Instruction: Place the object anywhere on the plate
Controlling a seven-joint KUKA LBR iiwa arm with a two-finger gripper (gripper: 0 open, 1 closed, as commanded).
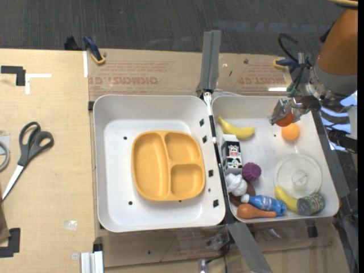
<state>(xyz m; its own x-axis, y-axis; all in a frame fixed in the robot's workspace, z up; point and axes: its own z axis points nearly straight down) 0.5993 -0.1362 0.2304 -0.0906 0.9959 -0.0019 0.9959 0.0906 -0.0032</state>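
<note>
Camera view, from the plate [168, 165] outward: it lies bare in the left bin [108, 152], ready to receive. Right of it, toys crowd the right bin [267, 152]. Farther right, the tool [282, 114] hangs beside an orange ball [290, 132], apparently choosing.

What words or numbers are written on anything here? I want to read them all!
Brown cardboard sheet behind the white bins: red print, upside down and too blurred to read.
Small black-and-white box in the right bin: markings too small to read.
Green-grey can: label unreadable.
</note>
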